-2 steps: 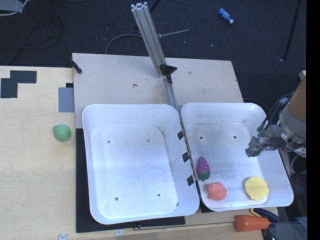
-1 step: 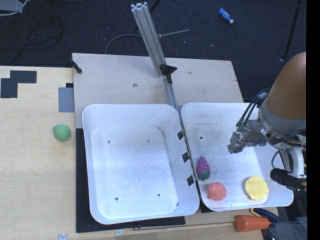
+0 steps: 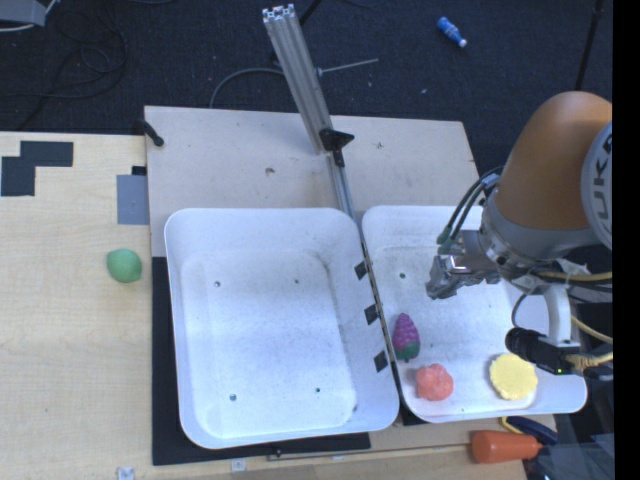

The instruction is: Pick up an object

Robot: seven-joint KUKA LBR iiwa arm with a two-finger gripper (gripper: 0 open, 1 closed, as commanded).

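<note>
**Counting the Things**

There were two white bins [image 3: 265,230] on the table [image 3: 60,298]. The right bin held three toys: one purple [image 3: 405,335], one red [image 3: 434,382], one yellow [image 3: 513,376]. One green ball [image 3: 125,265] sat on the table. One orange thing [image 3: 505,446] lay below the bins.

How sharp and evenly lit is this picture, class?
Camera view: soft all over, the claw too blurred to read; light even, shadows faint under the toys; the right bin bright but not glaring; the floor behind dark.

Wooden bench [image 3: 60,298], two white bins [image 3: 200,268], green ball [image 3: 124,265]
</note>
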